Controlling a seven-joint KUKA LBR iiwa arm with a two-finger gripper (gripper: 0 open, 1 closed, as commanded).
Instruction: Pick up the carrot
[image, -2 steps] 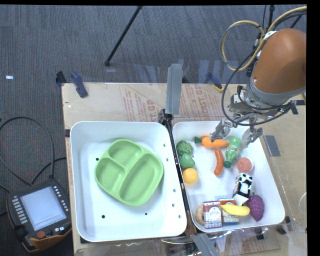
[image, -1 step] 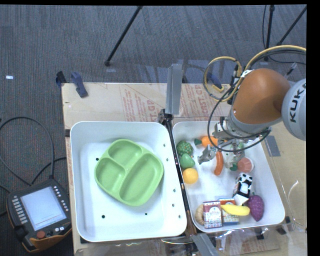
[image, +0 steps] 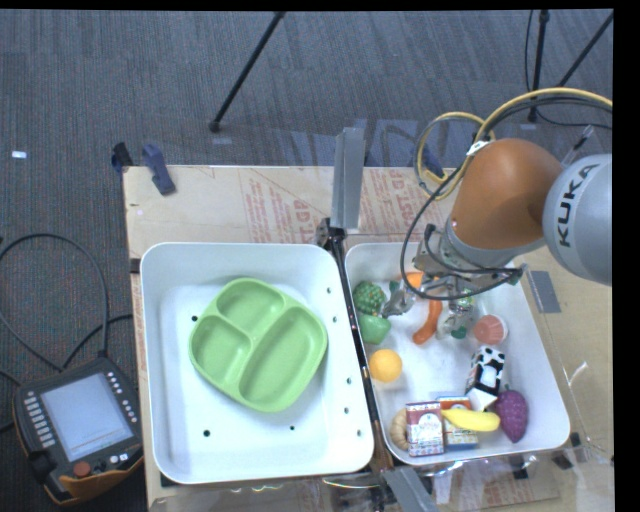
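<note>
The gripper (image: 432, 300) hangs low over the carrot (image: 429, 322) in the right bin (image: 548, 372), placed for a grab. Whether it is open or closed I cannot tell (the wrist hides much).

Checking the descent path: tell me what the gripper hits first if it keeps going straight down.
Probably the carrot: the gripper hangs pointing down right over it in the right bin. Depth is unclear from this slanted view, so it could land just beside the carrot.
</note>
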